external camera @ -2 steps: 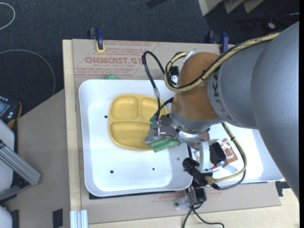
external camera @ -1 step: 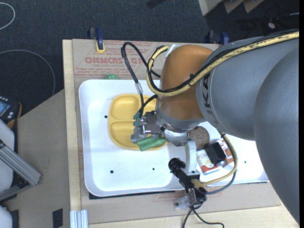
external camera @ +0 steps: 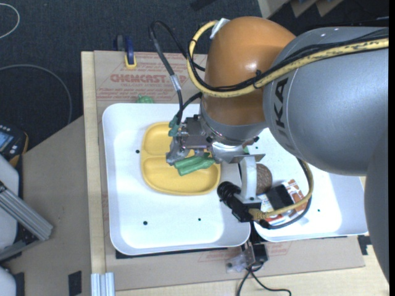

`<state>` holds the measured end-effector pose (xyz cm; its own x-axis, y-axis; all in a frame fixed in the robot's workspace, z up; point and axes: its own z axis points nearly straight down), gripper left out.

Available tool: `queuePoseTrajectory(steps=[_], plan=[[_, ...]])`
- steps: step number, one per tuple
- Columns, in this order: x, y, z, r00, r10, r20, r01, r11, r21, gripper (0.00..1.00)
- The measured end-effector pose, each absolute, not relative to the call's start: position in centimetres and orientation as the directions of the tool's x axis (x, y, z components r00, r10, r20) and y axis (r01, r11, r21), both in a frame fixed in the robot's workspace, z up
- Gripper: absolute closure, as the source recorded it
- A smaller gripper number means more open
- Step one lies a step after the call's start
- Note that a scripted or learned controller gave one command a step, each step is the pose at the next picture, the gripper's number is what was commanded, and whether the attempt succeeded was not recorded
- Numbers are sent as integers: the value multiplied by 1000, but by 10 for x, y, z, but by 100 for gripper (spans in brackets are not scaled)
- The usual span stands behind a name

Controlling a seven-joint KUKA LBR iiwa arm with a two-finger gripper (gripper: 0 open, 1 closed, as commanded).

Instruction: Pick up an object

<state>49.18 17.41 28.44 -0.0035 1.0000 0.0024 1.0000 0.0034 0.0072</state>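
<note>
A green object lies on a yellow divided dish in the left bin — the end effector sits right down over it, though I cannot tell how its grip stands. A brown round thing rests in the right bin, partly under the arm.

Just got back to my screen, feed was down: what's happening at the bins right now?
The arm has reached in over the left bin and its gripper sits low over a yellow dish. A green object lies on the dish right at the gripper, but a grasp can't be confirmed from this angle. A brownish object lies near the edge of the right bin, partly behind the arm's cabling.
</note>
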Motion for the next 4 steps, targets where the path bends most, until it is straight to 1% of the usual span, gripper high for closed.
queuePoseTrajectory(steps=[1,2,3,4], plan=[[480,126,344,4,1000,1,1000,-4,7,100],[480,136,444,-3,1000,4,1000,3,13,100],[479,77,436,6,1000,-1,1000,-6,-3,100],[505,104,416,-2,1000,-1,1000,2,-4,100]])
